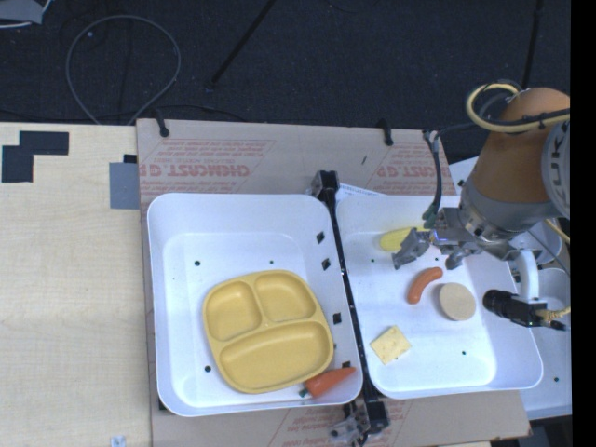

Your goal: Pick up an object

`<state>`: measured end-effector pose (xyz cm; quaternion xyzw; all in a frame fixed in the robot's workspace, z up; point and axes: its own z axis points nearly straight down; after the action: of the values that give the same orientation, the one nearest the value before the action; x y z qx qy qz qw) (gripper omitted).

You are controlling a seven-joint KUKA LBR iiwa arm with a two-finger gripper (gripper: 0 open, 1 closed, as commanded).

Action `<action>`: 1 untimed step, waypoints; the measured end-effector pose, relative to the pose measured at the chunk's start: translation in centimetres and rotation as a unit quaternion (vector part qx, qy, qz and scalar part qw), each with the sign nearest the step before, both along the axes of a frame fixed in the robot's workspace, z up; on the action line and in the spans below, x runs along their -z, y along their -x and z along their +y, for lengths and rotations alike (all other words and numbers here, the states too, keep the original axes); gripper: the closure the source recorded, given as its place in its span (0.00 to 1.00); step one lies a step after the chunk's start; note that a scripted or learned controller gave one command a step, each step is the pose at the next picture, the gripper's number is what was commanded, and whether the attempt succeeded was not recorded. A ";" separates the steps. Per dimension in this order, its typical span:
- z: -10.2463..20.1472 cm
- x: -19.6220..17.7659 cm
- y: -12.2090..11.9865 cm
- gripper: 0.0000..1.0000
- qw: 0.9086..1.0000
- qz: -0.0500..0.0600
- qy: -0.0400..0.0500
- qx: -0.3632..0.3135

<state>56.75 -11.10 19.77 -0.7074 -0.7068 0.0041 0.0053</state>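
Claw (pixel 430 250) hangs over the far half of the right bin (pixel 521 372), fingers spread and pinching nothing. Sausage (pixel 424 284) lies just near-side of the fingertips, close but apart from them; its long axis runs slantwise, near-left to far-right. Judgement: this is the likeliest target, needing a short descent toward the near side with the fingers set across that axis. Yellow piece (pixel 395 239) sits just left of the claw. Tan disc (pixel 456 302) rests right of the sausage; cheese wedge (pixel 390 345) lies nearer still. Left bin (pixel 177 240) bears a yellow tray (pixel 267 330) and a carrot (pixel 331 381).
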 end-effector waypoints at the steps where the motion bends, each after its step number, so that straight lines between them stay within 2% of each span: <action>1: 0.0 -0.6 -0.3 0.00 1.000 -0.006 0.001 -0.001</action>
<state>57.02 -11.13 20.35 -0.7069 -0.7073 0.0005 0.0005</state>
